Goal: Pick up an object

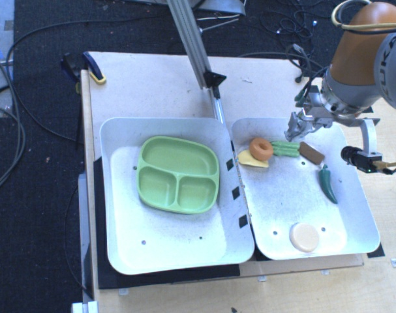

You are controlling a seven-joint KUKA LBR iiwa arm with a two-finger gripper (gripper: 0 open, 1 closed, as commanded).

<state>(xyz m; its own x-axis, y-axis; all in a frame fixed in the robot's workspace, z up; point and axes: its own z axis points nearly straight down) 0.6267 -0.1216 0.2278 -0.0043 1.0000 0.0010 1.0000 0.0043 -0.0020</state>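
On the worktop (152, 77), the left bin (119, 240) carries a green divided plate (179, 175). In the right bin (354, 230), a doughnut (261, 149) lies at 9 o'clock from a light green stick (286, 150), its long axis from 9 to 3 o'clock. At its right end hangs the hand (294, 130); its opening I cannot tell.

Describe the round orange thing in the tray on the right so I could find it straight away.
Start at the right white bin, the one without the green divided plate. Near its upper left corner, beside the wall between the bins, a small cluster of toy foods lies. The doughnut is the round orange-brown ring there, resting against a pale yellow wedge and left of a light green piece.
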